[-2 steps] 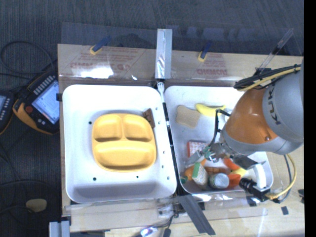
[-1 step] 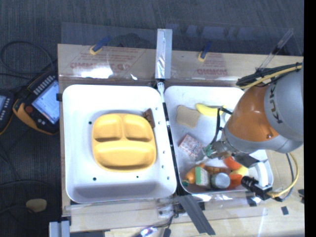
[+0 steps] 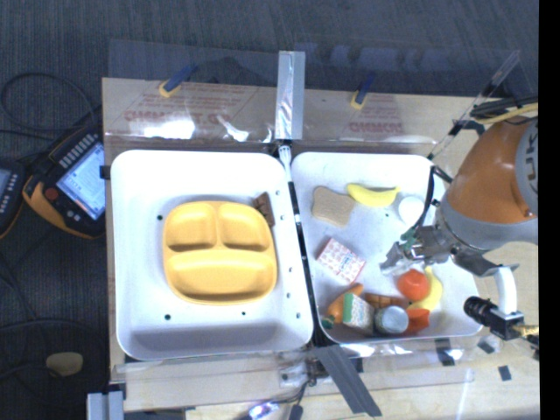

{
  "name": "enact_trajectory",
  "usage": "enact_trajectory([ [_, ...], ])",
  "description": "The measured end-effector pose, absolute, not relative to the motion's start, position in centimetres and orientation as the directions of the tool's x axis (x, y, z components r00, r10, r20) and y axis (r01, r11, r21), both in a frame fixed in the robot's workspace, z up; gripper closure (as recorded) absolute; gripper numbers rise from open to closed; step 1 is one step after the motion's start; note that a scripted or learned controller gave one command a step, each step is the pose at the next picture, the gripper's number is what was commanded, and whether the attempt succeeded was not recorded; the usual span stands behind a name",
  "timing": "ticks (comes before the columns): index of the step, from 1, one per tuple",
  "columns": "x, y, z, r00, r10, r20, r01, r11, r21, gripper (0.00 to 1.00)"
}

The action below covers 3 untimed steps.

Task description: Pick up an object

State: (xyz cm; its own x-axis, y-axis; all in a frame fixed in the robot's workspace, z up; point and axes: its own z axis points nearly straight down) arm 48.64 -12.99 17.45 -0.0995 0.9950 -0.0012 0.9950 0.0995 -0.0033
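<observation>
Faint reddish print on the clear sheet (image 3: 206, 108) behind the bins is too blurred to read.

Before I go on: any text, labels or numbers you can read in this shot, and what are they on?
None can be read.
Red lettering on the clear sheet behind the bins: too blurred.
Pink patterned box in the right bin: print too small.
Handheld pendant screen left of the bench: lit, unreadable.
</observation>
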Motion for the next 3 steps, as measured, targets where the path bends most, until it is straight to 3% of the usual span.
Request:
enact_trajectory([
  [1, 48.6, -13.0, 17.4, -0.1, 0.995, -0.001, 0.995, 0.1, -0.003, 0.0],
  [2, 48.5, -18.1, 9.3, -0.061, 0.998, -0.005, 0.998, 0.061, 0.005, 0.0],
  [3, 48.8, -12.5, 10.1, 0.038, 0.999, 0.001, 0.999, -0.038, -0.004, 0.0],
])
